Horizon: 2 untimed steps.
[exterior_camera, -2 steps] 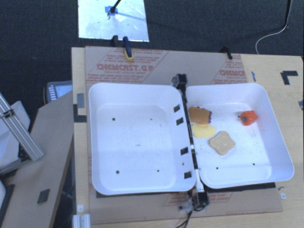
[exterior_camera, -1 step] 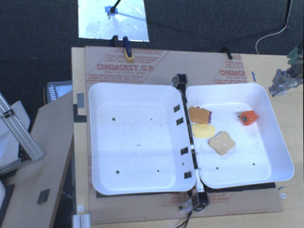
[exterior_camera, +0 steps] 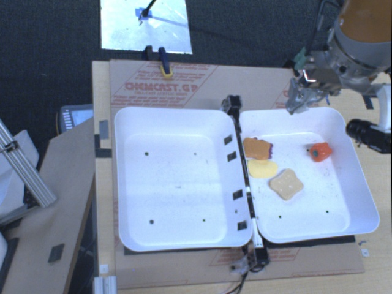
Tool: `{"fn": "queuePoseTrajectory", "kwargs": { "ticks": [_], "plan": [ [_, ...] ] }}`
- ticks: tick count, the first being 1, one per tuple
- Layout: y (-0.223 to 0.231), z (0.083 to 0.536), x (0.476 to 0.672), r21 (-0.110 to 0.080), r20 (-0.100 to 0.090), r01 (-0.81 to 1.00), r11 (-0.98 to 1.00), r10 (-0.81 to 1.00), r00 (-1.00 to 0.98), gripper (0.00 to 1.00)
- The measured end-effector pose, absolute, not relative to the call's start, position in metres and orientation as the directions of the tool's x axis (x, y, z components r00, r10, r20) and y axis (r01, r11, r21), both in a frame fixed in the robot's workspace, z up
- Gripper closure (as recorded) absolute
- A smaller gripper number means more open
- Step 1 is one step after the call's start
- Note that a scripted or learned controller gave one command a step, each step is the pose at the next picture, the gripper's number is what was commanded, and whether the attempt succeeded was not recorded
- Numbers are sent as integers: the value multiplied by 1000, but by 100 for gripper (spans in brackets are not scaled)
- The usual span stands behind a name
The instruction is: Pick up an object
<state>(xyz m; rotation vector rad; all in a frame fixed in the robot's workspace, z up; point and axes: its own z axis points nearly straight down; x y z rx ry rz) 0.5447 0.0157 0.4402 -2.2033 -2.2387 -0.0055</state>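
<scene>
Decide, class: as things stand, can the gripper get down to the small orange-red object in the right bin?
Probably yes. The gripper is at the right bin's far rim, and the orange-red object lies apart from the other pieces, with nothing over it.

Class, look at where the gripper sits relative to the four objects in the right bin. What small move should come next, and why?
Probably lower the gripper toward the orange-red object. The gripper hovers over the far rim of the right bin, holding nothing, and that object lies nearest and apart from the three clustered beside the divider.
</scene>
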Motion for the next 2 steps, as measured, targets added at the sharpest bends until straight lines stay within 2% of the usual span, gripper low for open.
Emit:
{"fn": "queuePoseTrajectory", "kwargs": {
  "ticks": [1,2],
  "plan": [
    [84,449,560,4,3,1000,12,1000,-12,100],
    [171,371,616,-2,2,1000,11,1000,-11,100]
  ]
}}
